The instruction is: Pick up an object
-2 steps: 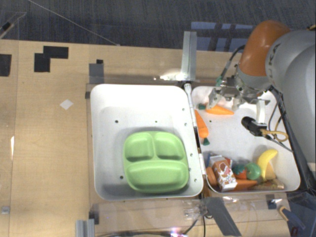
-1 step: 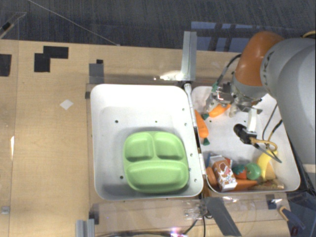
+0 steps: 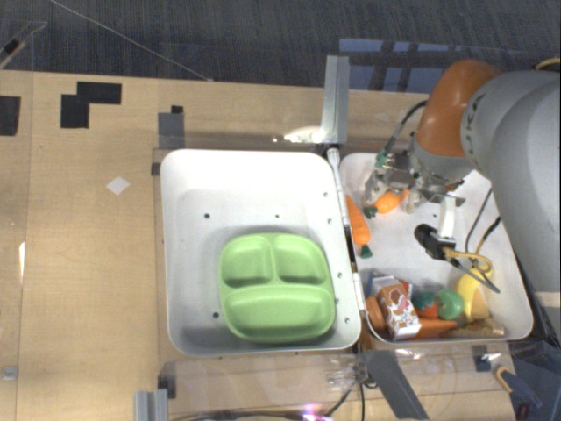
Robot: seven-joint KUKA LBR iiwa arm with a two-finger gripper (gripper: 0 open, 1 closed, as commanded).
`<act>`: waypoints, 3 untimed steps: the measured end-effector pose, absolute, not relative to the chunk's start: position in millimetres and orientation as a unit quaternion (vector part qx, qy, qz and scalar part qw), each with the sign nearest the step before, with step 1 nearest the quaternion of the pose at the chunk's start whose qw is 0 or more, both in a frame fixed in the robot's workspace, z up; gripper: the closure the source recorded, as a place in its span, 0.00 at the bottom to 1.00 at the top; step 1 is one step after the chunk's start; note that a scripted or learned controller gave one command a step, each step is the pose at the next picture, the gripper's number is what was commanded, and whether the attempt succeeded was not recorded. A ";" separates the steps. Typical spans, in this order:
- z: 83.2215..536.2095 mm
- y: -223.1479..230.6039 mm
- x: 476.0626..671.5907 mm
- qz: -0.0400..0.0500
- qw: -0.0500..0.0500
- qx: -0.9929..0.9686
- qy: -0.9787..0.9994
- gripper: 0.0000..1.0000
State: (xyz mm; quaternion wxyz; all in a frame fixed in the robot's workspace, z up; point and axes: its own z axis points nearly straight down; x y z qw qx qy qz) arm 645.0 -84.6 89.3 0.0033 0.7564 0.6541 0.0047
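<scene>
Nearest us, low in the right bin point(image 3: 517, 318), lies a heap of toys: a small carton point(image 3: 399, 310), a green piece point(image 3: 449, 303), a banana point(image 3: 474, 295); above it the gripper point(image 3: 396, 191) hangs over a small orange object point(image 3: 385, 204), perhaps touching it; we cannot tell how the gripper stands. We judge the grasp under way; next comes a straight lift, with the bin's rear wall and the carrot point(image 3: 357, 222) by the divider close.

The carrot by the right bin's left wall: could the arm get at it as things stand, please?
Probably yes: the carrot lies uncovered just left of the gripper, though hugging the bin wall could crowd one finger.
</scene>
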 end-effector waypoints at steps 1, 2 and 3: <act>103.4 -82.8 647.7 0.008 0.005 0.755 0.655 1.00; 94.8 -104.8 665.6 -0.003 -0.021 0.696 0.717 1.00; 187.4 -28.1 664.2 0.003 0.002 0.681 0.732 1.00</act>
